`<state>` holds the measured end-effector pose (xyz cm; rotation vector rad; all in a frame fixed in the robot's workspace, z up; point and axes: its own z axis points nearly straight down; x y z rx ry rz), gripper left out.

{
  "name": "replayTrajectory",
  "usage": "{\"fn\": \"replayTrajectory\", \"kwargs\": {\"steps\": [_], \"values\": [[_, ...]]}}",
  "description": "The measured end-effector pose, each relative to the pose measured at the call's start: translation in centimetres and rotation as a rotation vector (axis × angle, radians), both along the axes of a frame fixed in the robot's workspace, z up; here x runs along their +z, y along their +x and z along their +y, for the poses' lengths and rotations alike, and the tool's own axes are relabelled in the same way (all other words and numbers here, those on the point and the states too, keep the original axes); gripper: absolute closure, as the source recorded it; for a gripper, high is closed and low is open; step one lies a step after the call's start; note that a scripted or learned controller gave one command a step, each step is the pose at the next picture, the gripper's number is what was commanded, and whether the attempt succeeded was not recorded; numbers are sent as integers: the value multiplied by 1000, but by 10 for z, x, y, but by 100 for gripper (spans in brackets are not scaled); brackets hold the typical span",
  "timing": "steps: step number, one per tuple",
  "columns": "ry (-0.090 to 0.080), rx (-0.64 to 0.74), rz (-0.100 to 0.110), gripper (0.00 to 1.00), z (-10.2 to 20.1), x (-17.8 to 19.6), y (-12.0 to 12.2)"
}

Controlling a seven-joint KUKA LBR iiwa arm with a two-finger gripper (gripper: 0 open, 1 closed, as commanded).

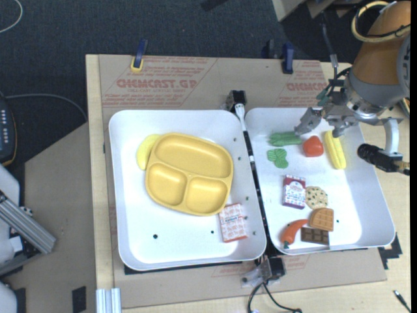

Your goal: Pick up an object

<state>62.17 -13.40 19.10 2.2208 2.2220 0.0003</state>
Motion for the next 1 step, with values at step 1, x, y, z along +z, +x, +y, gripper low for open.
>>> {"fn": "replayTrajectory", "kwargs": {"steps": [1], "values": [[1,-1,6,0,0,-59,-8]]}}
